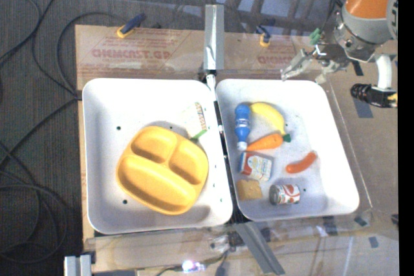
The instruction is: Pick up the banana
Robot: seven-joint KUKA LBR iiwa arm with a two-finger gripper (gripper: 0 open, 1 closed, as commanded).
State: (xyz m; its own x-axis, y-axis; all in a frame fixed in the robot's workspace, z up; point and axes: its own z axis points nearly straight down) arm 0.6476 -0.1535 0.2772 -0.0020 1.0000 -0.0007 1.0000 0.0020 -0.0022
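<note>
Camera view: banana lies in the right bin, near its far wall, touching the blue bottle on 1 side and just above the carrot. Gripper hangs beyond the bin's far rim, fingers spread apart, holding nothing (probably staged for descent). Bottle and carrot crowd any approach; the carton, can and sausage sit clear.

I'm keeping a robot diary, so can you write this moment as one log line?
task: pick up banana | gripper: above right bin's far edge | banana: in right bin, untouched | step: reaching
</note>
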